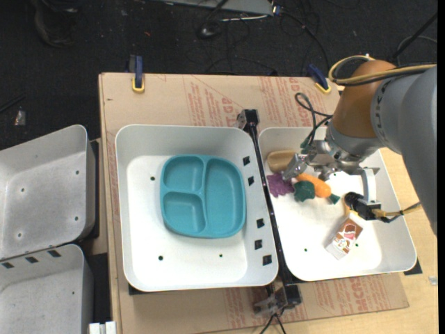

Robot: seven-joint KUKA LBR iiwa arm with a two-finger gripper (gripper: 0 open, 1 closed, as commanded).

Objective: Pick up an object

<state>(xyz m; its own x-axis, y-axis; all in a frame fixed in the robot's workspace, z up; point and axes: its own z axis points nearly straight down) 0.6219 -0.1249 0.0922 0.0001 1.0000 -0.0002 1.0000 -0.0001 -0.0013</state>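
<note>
White plastic bins sit side by side on the cardboard-covered worktop [188,92]. Nearest me in the right bin [389,252], at its five o'clock, lies a small carton [345,238]. Further in, toward eleven o'clock, toy food bunches together: a green piece [304,193] touching an orange carrot [313,184], purple grapes [278,184] and a tan bread roll [279,160] beyond. The gripper [306,164] hangs just over this cluster; whether it is clenched I cannot tell. At nine o'clock, the left bin [132,207] holds a teal divided plate [204,196].
</note>
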